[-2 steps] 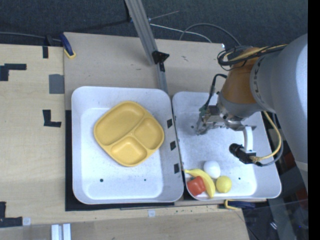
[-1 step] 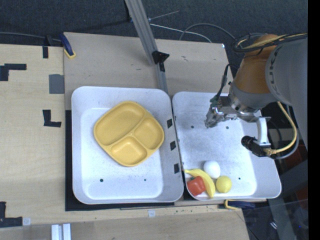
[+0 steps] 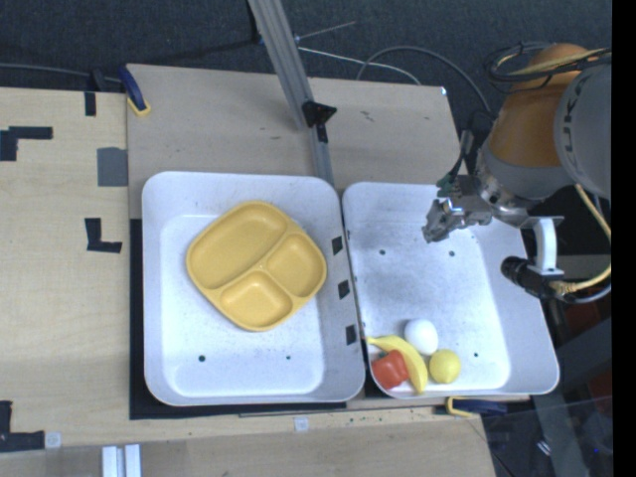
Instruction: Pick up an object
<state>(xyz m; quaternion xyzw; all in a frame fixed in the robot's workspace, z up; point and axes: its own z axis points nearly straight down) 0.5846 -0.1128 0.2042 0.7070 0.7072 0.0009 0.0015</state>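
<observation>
The tool (image 3: 438, 225) hangs over the far part of the right bin (image 3: 397, 202), close to that bin's far right corner, at the end of the grey arm (image 3: 586, 127) that comes in from the right with its orange band (image 3: 527, 117) just above the wrist. Whether the tool is open or closed cannot be told from this slanted view, since its tip is small and dark against the speckled floor; nothing is seen held in it. The things that could be picked up lie bunched in the near part of the same bin: a white ball (image 3: 421, 335), a banana (image 3: 402, 354) curving along the near wall, a red piece (image 3: 391, 369) tucked against the banana's left side, and a small yellow fruit (image 3: 444, 366) just right of the banana. All four sit touching or nearly touching one another. From the tool, this cluster lies toward the near edge and only slightly left, with a bare stretch of bin floor between them, so the coming move is, in my judgement, mostly a travel toward the near side followed by a descent. The white ball is the member closest to the tool. The banana's long axis runs from the left toward the near right. In the left bin (image 3: 164, 266) rests a yellow divided plate (image 3: 256, 264), well apart from the tool across the wall shared by the bins on the counter (image 3: 219, 117).
</observation>
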